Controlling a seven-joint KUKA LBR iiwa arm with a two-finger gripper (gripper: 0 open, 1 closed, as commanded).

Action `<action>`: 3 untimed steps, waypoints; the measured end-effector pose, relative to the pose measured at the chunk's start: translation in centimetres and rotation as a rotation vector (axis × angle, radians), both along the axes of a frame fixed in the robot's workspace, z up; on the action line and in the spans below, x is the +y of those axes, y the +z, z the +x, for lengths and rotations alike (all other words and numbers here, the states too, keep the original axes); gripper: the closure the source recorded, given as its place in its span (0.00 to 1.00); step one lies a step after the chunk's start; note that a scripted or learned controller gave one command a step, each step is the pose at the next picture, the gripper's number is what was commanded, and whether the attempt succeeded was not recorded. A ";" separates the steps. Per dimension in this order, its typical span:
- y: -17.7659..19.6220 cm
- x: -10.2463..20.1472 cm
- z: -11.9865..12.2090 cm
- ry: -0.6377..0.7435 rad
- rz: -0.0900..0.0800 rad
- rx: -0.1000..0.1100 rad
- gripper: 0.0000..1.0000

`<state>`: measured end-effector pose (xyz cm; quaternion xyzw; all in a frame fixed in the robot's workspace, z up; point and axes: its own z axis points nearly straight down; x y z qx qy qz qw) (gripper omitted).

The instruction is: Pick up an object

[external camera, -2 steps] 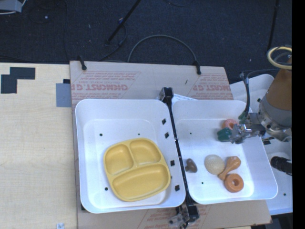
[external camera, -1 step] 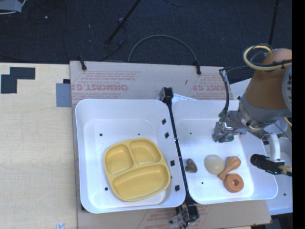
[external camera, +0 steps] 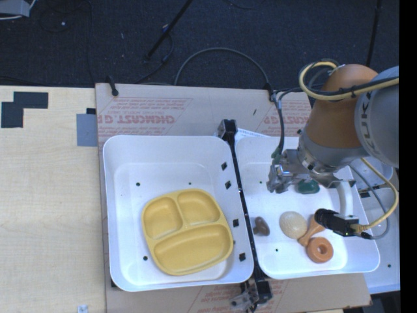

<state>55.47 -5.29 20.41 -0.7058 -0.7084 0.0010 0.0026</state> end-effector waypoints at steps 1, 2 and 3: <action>1.1 4.7 1.7 -0.001 -0.002 -0.004 1.00; 0.9 10.8 2.0 0.002 0.000 -0.002 1.00; 2.1 16.3 2.6 0.002 -0.001 -0.003 1.00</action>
